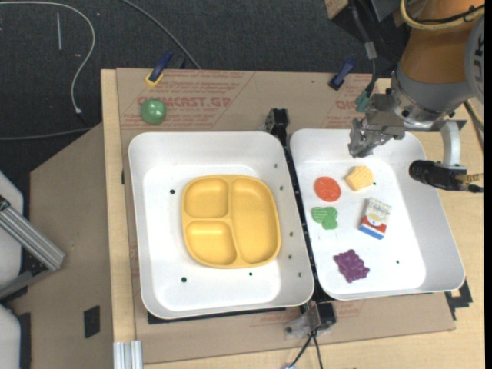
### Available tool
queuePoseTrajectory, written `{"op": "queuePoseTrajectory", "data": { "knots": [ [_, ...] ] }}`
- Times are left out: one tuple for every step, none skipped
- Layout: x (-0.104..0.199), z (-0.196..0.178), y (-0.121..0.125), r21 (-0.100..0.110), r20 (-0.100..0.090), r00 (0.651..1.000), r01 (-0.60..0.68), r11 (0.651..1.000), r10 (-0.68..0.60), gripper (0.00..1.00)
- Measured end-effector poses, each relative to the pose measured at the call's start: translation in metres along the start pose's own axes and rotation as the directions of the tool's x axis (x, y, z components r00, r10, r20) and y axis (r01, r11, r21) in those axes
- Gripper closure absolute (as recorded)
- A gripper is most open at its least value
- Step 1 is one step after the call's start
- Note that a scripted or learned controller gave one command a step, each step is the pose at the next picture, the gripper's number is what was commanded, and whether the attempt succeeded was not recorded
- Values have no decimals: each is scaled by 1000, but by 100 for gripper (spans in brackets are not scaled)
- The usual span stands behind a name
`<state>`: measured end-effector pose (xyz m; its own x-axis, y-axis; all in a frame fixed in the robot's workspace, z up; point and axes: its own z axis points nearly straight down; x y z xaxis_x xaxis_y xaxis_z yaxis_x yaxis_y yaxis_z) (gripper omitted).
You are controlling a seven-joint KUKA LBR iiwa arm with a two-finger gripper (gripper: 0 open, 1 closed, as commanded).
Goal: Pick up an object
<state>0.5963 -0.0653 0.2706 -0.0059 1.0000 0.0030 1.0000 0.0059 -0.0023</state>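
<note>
The right bin [430,229] holds several small items: a yellow block [359,178], a red-orange round piece [327,188], a green piece [325,217], a small white, red and blue carton [374,218] and a purple grape bunch [351,265]. My gripper [361,149] hangs over the bin's far edge, just above and behind the yellow block. Nothing shows between its fingers. The left bin [154,206] holds a yellow divided plate [231,221].
A green ball [154,111] lies on the cardboard beyond the left bin. Blue clamps [159,69] [342,74] sit at the board's far edge. A black fixture [437,174] reaches over the right bin's right rim. Cables lie on the dark floor behind.
</note>
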Motion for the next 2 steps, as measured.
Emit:
{"op": "queuePoseTrajectory", "data": {
  "knots": [
    [46, 5, -29, 2, 0, 1000, -1, 1000, 1, 100],
    [95, 26, -41, 3, 1, 1000, -1, 1000, 1, 100]
  ]
}}
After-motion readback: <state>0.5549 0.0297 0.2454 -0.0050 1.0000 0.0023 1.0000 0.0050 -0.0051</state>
